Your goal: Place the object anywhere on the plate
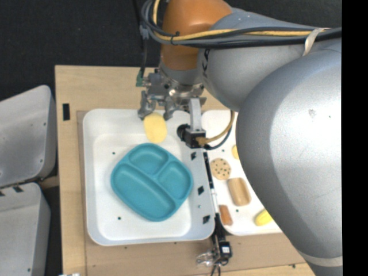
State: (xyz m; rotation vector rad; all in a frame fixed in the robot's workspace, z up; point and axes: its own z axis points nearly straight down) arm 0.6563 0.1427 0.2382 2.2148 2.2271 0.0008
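A teal divided plate (152, 180) lies in the left white bin (95, 211). My gripper (154, 114) hangs over the back of that bin, just beyond the plate's far edge. A pale yellow rounded object (155, 129) sits between its fingers, its top gripped and its lower part hanging below the fingertips. The gripper is shut on it. The object's lower edge is close to the plate's far rim, not over the plate's middle.
The right bin (247, 227) holds a round cookie (219, 168), a tan block (238, 191), a small sausage (225, 215) and a yellow piece (263, 217). The large grey arm covers most of that bin. A divider wall (206, 177) runs between the bins.
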